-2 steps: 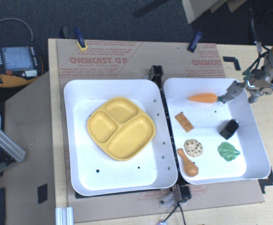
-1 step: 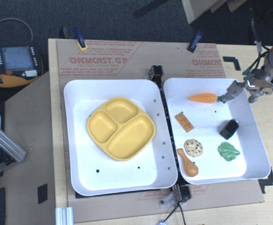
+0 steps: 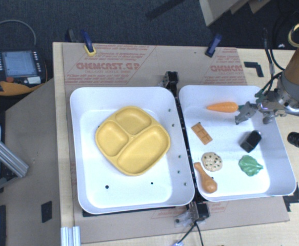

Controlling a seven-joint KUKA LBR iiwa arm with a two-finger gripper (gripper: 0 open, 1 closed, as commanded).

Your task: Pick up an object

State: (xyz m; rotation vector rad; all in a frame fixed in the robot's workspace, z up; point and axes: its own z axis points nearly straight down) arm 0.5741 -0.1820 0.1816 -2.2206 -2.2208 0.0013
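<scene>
Drumstick [image 3: 204,177] at six o'clock; gripper [image 3: 254,113], spread and empty, hovers at one o'clock over black block [image 3: 250,141]. Approach step: descend, then close.

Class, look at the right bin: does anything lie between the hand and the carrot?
Nothing visible does. The hand hangs just right of the carrot, with bare bin floor between them. The black block lies below the hand, off that line.

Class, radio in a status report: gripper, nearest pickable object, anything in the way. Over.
Gripper over right bin, jaws open, nothing held. Carrot beside it, black block just below. Path unobstructed.
</scene>
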